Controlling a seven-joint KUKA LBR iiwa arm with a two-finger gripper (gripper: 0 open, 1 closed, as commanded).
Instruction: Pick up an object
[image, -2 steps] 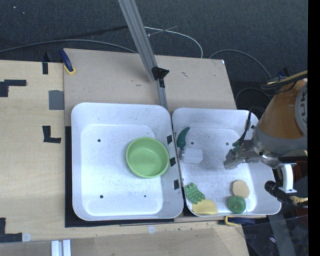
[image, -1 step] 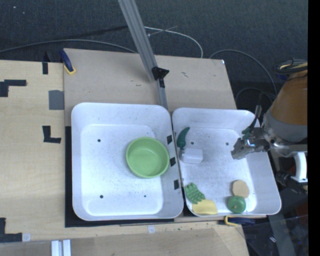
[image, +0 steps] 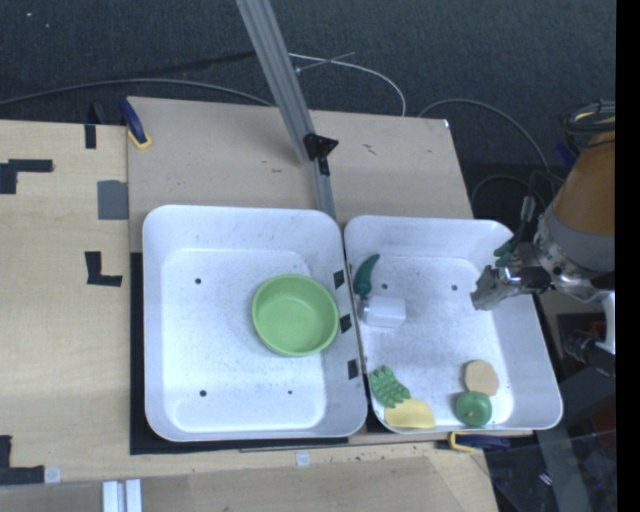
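Note:
My gripper (image: 490, 288) hangs over the right side of the right bin (image: 440, 232), near its right wall, with nothing visibly in it. Below it, in the bin's near right corner, lie a tan round piece (image: 481, 377) and a green ball-shaped fruit (image: 473, 407). A yellow piece (image: 410, 414) and a green leafy piece (image: 388, 384) sit at the near left. A dark green curved object (image: 365, 273) and a pale whitish block (image: 385, 309) rest by the left wall. The left bin (image: 190, 240) holds a light green bowl (image: 294, 315).
A grey metal pole (image: 285, 85) slants from the top down to the gap between the bins. Cables (image: 360, 70) run over the dark floor behind the bench. A blue and yellow clamp (image: 134, 124) sits at the board's back left corner.

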